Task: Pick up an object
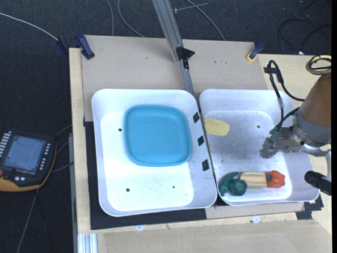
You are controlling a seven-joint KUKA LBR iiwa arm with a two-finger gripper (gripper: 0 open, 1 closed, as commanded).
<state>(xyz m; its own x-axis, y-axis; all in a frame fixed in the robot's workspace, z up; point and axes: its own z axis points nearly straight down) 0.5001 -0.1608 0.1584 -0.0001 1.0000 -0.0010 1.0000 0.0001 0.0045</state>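
A pale wooden bench [137,62] is seen bearing two shallow white plastic bins side by side. The left bin [105,157] is occupied by a square turquoise plastic plate [158,135] lying flat near its middle. In the right bin [237,101], a toy of a green knob, a tan wooden cylinder and a red end [253,181] is laid lengthwise along the near wall, and a small flat yellow piece [217,126] is found near the left wall. The grey arm with its orange band [320,109] is extended in from the right, and its two-finger gripper [267,151] is lowered over the right bin's floor, apart from the toy and above it in the view. Whether the gripper is open or closed cannot be told.
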